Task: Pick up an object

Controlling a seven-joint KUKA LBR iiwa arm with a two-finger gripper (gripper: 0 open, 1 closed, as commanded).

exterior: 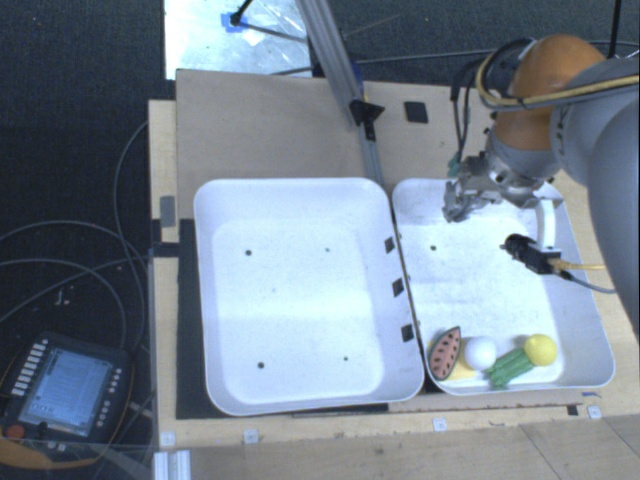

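Along the near wall of the right bin [500,268] lie a watermelon-slice toy [445,352], a white ball [481,352], a green toy [511,366] and a yellow ball [541,349], bunched together. My gripper [458,206] hangs over the far left part of that bin, well away from the toys. I see nothing between its fingers, and their spacing is unclear from this angle.
The left bin [300,288] sits beside the right one, sharing a middle divider. A metal pole [335,48] slants over the bench's far side. A black cable fitting [525,251] hangs from the arm over the right bin. A teach pendant [65,383] lies at the lower left.
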